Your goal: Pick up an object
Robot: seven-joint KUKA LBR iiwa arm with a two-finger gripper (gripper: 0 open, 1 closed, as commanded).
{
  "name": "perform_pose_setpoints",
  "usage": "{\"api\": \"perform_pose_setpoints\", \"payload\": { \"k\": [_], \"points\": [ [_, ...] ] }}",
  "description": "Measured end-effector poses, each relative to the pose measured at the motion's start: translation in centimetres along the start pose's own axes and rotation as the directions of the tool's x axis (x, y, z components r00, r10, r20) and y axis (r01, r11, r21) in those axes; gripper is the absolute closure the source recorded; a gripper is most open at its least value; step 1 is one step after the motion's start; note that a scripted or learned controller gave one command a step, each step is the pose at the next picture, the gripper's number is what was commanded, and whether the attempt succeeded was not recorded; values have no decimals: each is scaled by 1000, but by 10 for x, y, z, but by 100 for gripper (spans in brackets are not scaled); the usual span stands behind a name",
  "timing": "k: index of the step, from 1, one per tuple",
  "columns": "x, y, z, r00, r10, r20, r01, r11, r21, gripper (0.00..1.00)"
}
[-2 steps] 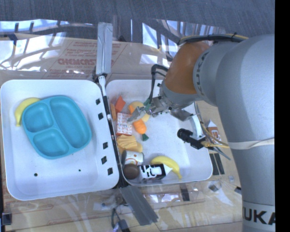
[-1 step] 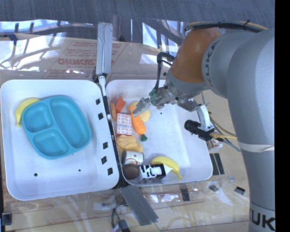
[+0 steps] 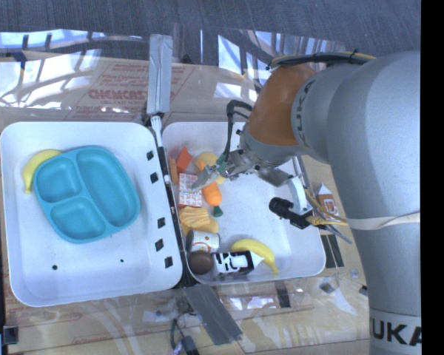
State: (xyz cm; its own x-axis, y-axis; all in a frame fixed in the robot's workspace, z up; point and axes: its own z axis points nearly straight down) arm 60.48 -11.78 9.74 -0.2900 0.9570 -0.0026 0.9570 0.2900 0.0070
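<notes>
**Toy carrot under the gripper**

We see the gripper [image 3: 209, 174] low in the right bin [image 3: 311, 261], just above a small orange carrot [image 3: 213, 194]; we cannot tell its state. We judge the carrot light, stiff, slippery; grip mid-body

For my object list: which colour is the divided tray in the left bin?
Light blue. The tray shows best in the camera view.

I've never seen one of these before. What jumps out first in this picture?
The huge grey arm with its orange band sweeps in from the right, its gripper low over a heap of toy food in the right white bin. In the left white bin lies a bright blue divided plastic plate, a yellow banana tucked beside it.
</notes>
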Motion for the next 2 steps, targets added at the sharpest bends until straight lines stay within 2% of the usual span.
{"api": "perform_pose_setpoints", "payload": {
  "k": [1,2],
  "points": [
    [1,2,-11,1000,-4,-2,4,1000,-2,100],
    [85,20,-98,999,47,-3,-47,999,3,100]
  ]
}}
